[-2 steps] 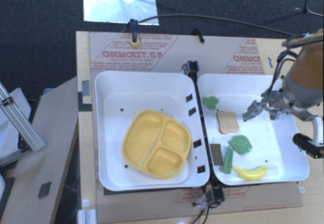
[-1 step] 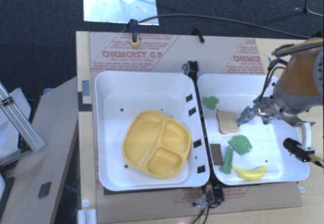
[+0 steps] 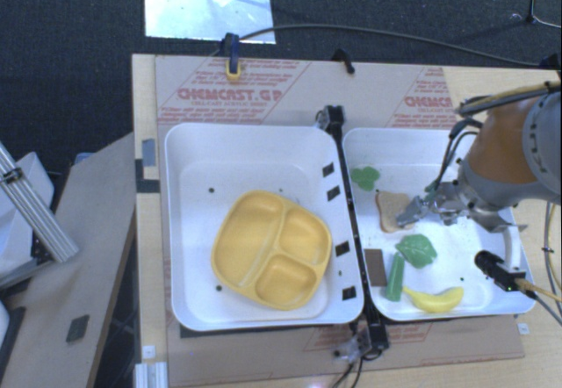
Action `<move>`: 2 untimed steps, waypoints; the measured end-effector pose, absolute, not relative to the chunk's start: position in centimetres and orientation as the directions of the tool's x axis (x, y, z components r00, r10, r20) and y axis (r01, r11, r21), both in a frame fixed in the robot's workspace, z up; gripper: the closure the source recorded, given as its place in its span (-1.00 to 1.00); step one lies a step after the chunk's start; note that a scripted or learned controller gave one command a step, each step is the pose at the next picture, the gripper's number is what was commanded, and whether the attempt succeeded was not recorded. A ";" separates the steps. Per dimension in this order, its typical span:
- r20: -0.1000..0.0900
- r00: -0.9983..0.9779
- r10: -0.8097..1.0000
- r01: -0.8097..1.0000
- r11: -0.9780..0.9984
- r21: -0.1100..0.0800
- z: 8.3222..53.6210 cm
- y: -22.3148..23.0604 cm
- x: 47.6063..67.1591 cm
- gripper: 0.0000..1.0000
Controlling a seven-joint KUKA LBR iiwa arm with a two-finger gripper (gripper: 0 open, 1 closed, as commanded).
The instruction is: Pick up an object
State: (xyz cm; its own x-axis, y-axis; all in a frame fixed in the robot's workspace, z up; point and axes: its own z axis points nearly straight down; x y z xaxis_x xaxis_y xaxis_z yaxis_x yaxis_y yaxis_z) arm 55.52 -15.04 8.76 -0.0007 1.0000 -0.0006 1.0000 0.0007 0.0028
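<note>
1. Two shallow white bins are sitting side by side on the bench. Their walls are looking smooth and their corners round.
2. The left bin (image 3: 189, 228) is holding a yellow plastic tray (image 3: 271, 248). The tray is lying flat, with soft rounded corners and three dips in it.
3. The right bin (image 3: 413, 145) is holding play food.
4. A small green leafy piece (image 3: 364, 176) is lying near the bin's left wall, toward the back.
5. A tan slice of toast (image 3: 390, 211) is lying just in front of that leafy piece. It is flat with a darker crust edge.
6. A bigger green lettuce piece (image 3: 416, 249), bumpy and crinkled, is lying in the middle of the bin.
7. A long thin green vegetable (image 3: 396, 277) is lying just to the left of the lettuce piece, near the front.
8. A curved yellow banana (image 3: 433, 298) is lying at the front of the bin, beside the long green vegetable.
9. A flat brown rectangle (image 3: 375, 268) is lying by the wall between the bins.
10. The grey arm with its orange band is reaching in from the right. Its gripper (image 3: 411, 213) is hanging over the right edge of the toast, and I cannot tell how it is set.
</note>
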 end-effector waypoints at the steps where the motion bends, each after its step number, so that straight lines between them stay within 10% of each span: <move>1: 0.000 -0.002 1.000 1.000 0.002 0.010 10.2 -15.0 55.8 1.00; 2: -0.001 -0.003 1.000 1.000 0.003 0.006 14.6 -15.3 55.9 1.00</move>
State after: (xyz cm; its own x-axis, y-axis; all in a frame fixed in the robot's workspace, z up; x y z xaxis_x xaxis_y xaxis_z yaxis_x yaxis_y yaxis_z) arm 55.93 -15.32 14.61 -0.0034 1.0000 -0.0014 1.0000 0.0034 0.0055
